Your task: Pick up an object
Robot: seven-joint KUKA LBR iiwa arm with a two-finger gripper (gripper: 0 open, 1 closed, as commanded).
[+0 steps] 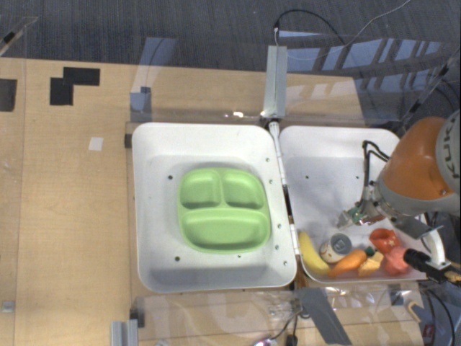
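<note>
Several toy foods lie bunched in the front right corner of the right bin point(324, 150): a yellow banana point(308, 249), a small round tin point(336, 246), an orange carrot point(348, 261), a yellow wedge point(371, 264) and red pieces point(383, 239). My gripper point(355, 217) hangs low in that bin, just behind and right of the tin and left of the red pieces. It looks small and dark below the orange wrist band point(418, 168). I see nothing held in it.
The left bin point(155, 193) holds a green divided plate point(223, 209) at its middle. A raised divider point(282, 193) separates the two bins. The arm's body covers the right bin's right side. The right bin's rear half is bare white floor.
</note>
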